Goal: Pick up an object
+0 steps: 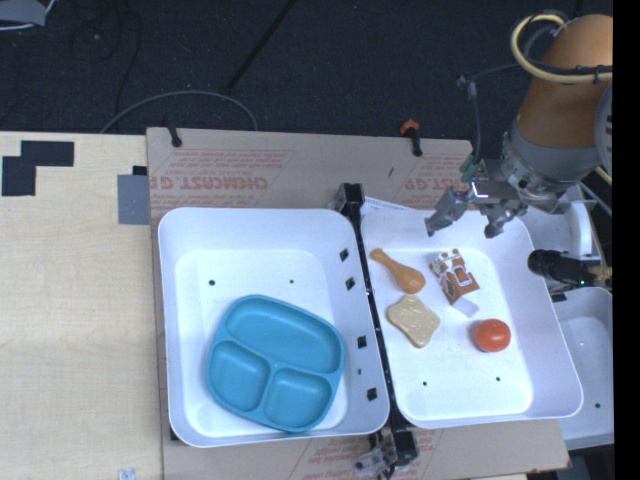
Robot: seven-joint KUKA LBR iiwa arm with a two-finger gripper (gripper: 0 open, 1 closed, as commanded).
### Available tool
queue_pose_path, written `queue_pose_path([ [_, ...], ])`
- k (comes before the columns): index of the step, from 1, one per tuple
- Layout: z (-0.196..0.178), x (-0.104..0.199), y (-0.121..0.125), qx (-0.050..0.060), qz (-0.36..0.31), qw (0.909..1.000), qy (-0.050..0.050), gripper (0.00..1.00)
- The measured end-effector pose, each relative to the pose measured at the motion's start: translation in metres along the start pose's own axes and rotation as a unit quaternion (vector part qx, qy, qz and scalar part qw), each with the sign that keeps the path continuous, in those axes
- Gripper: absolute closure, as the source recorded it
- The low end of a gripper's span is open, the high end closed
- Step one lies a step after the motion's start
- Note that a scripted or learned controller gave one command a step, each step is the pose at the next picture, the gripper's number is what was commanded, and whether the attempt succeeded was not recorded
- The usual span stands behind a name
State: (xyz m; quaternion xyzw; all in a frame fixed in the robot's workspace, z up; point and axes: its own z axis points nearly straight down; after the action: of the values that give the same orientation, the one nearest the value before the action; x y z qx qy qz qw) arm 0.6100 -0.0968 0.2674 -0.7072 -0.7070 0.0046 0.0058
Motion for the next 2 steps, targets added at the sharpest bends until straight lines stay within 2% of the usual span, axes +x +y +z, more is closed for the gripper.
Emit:
queue_pose_path([
  [1,-0.006,0.0,0.002,-0.006,-0.001,1.0,-0.001,0.0],
  [2,0.046,-0.009,-0.003,-0.003,0.0,1.0,-0.001,0.0],
])
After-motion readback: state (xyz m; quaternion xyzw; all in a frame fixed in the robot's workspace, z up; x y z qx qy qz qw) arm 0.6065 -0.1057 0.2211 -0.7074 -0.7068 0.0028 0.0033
